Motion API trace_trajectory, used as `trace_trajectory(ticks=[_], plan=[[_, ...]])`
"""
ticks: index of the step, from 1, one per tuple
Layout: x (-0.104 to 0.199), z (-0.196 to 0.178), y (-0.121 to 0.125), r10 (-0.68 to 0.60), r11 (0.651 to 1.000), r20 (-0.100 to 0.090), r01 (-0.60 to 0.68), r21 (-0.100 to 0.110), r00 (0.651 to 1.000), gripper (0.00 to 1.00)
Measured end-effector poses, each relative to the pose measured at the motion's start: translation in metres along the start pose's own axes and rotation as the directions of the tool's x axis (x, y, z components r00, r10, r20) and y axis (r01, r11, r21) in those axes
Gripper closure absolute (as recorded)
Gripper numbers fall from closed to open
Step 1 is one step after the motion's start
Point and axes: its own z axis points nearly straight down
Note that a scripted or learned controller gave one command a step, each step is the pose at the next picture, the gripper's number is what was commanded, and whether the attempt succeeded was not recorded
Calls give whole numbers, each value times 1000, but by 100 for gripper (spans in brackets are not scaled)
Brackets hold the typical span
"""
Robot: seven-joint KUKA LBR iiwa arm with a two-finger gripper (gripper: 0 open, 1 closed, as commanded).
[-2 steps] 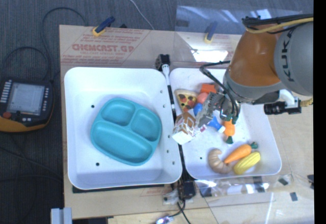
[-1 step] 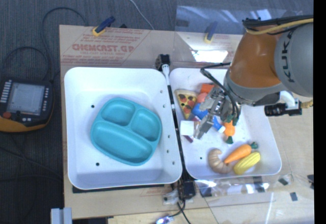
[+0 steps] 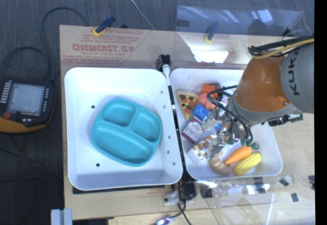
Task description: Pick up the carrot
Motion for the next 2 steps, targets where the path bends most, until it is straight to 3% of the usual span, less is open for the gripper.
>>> trace_trajectory(ticks=[1, 2], plan=[[-44, -105, -61, 4, 1000, 18, -4, 3, 1000, 0], [-38, 11, -85, 48, 999, 9, -48, 1, 999, 0]])
